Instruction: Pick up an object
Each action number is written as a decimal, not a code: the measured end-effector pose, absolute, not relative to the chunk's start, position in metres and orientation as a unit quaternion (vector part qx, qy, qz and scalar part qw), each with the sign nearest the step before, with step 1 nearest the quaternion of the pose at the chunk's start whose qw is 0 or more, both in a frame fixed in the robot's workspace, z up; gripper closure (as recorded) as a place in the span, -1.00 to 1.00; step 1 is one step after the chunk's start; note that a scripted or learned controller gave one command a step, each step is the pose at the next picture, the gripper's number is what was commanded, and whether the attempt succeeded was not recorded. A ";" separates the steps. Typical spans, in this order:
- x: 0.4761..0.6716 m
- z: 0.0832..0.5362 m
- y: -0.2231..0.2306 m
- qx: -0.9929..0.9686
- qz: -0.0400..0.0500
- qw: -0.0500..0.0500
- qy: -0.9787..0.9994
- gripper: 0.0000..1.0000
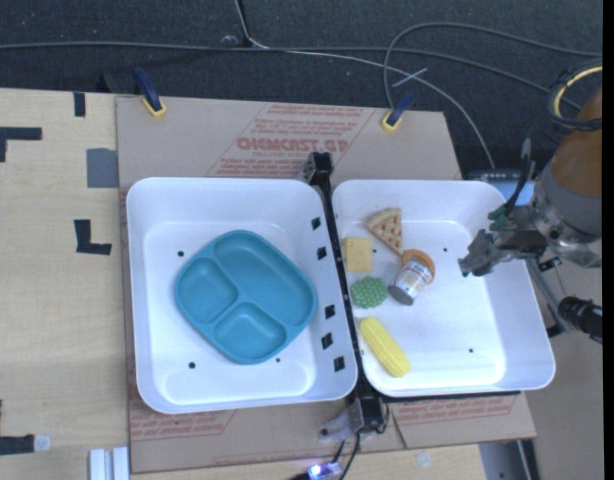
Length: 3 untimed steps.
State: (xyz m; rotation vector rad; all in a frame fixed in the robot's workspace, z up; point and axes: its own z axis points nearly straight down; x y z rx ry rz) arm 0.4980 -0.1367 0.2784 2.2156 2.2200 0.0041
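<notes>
Look to the right bin [487, 368] and you find your candidates bunched along its left side: a wedge-shaped waffle piece [386, 228] at the top, a pale yellow block [358, 255] just below and left of it, a small jar with an orange lid [414, 276] lying on its side near the middle, a green round knobbly piece [368, 292] touching or nearly touching the jar's left end, and a yellow corn cob [384, 346] lying at a slant toward the bin's near wall. Your gripper [479, 257] hangs over the right half of this bin, near its right wall, well apart from the jar and with nothing seen between its fingers; whether those fingers are spread or pressed together you cannot tell from this angle. The grey arm with its orange band [579, 158] comes in from the right. In the left bin [147, 368], a blue divided tray [245, 295] lies flat on the floor.
</notes>
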 end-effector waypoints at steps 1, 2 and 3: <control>0.517 0.277 -0.087 0.705 0.000 0.000 0.709 1.00; 0.532 0.253 -0.036 0.705 -0.001 -0.001 0.709 1.00; 0.546 0.251 0.008 0.706 -0.001 0.000 0.708 1.00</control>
